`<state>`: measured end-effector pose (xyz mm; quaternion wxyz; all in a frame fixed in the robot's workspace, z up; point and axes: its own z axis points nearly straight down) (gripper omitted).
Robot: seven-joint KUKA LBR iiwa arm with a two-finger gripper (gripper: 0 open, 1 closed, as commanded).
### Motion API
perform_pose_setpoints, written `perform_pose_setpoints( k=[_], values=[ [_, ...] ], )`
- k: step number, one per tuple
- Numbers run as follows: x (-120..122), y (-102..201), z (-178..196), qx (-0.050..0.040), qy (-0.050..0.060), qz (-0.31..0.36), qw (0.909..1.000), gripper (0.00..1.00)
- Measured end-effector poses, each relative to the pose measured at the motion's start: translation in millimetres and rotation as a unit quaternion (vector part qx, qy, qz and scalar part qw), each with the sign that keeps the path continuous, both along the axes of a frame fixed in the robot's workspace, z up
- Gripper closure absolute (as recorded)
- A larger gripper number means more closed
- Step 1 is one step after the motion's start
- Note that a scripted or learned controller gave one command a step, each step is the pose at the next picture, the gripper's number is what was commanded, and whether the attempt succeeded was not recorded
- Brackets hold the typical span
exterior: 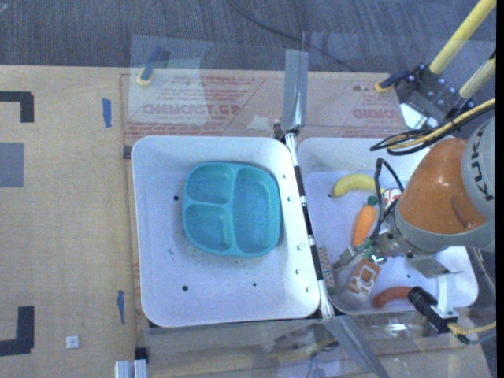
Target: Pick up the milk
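Nearest to the camera, at the front edge of the right bin (315, 156), lies a red sausage (391, 296), and I take this bin as the landmark for the other places. Far to the left of it the wooden surface (71, 211) carries black corner marks and small blue tape pieces. Just beside the right bin, touching its left wall, stands the left bin (157, 290), and a teal divided plate (232, 209) lies in the middle of it. Inside the right bin, near its front left corner, the milk (364, 278) lies tilted on the floor; it is a small carton with an orange and white print. The gripper (375, 252) is just above the carton, at its upper end, but I cannot tell if it pinches anything. An orange carrot (363, 224) lies in the middle of the right bin, and a yellow banana (354, 183) lies behind it. The arm (445, 191) with its orange band covers the right part of this bin.
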<state>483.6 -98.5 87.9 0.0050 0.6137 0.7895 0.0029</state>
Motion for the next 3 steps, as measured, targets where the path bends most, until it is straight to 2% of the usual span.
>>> perform_pose_setpoints(
  k=[1, 3],
  values=[
    [0.6, 0.3, 0.0, -0.0013, 0.0, 0.051, 0.9987, 0.0],
    [0.7, -0.7, 0.1, -0.0013, -0.001, 0.087, 0.9962, 0.0]
  ],
)
